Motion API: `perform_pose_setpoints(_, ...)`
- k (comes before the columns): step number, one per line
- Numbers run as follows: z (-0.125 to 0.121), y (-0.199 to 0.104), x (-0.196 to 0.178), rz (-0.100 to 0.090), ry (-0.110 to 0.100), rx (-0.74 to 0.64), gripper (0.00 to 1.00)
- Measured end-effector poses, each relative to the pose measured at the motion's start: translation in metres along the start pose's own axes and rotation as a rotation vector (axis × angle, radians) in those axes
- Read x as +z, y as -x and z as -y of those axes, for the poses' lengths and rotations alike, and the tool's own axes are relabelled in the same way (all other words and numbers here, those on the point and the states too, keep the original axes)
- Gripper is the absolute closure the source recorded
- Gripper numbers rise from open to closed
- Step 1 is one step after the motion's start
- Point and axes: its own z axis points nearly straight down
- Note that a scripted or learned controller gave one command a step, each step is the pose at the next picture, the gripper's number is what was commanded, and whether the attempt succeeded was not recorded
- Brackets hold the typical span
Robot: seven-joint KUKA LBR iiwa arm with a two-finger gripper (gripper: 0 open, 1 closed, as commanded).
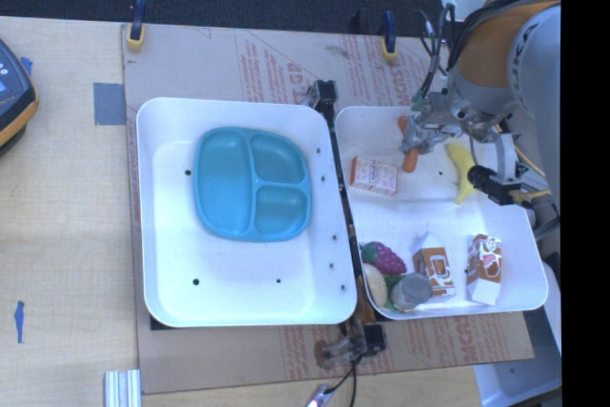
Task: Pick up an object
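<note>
My gripper (416,136) hangs low over the far part of the right bin (505,300), at the end of the grey arm with its orange band. A small orange carrot-shaped piece (410,159) pokes out right beneath the gripper, partly hidden by it. Whether the gripper touches it is unclear. A yellow banana (461,172) lies just to the right of the gripper. A small tan and red packet (374,174) lies to its left.
The near end of the right bin holds purple grapes (383,255), a grey can (413,289) and two small cartons (434,267) (485,269). A blue divided plate (253,183) sits in the left bin (167,291). A black clip (326,94) stands between the bins.
</note>
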Motion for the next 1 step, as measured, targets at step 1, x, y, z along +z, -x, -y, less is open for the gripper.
perform_pose_setpoints(1,0.0387,-0.0492,-0.0708,0.0,0.0,-0.001,1.0)
